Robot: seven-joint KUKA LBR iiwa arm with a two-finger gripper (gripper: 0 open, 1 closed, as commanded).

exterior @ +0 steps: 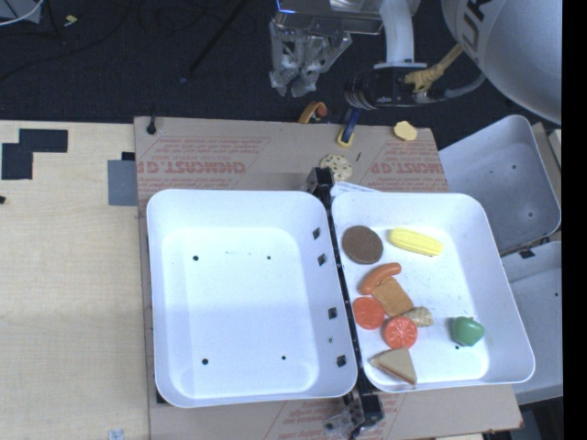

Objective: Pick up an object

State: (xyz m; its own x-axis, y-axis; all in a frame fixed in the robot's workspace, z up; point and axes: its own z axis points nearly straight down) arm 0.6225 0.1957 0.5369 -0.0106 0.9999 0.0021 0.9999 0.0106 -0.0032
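Observation:
The right bin (pixel 477 218) holds several toy foods: a brown round patty (pixel 362 244), a yellow corn cob (pixel 415 241), a red sausage (pixel 380 275), a tan toast piece (pixel 394 297), two red tomato slices (pixel 369 313) (pixel 400 334), a green pepper (pixel 467 330) and a sandwich wedge (pixel 395 366). My gripper (pixel 296 82) hangs high over the bench's far edge, well behind both bins and apart from every object. Nothing shows in it.
The left bin (pixel 165 246) sits beside the right one. On the cardboard behind the bins lie a cookie (pixel 336 166), an orange ring (pixel 314 112), a blue and yellow piece (pixel 348 128) and a yellow lump (pixel 405 131). A grey panel (pixel 504 172) stands at right.

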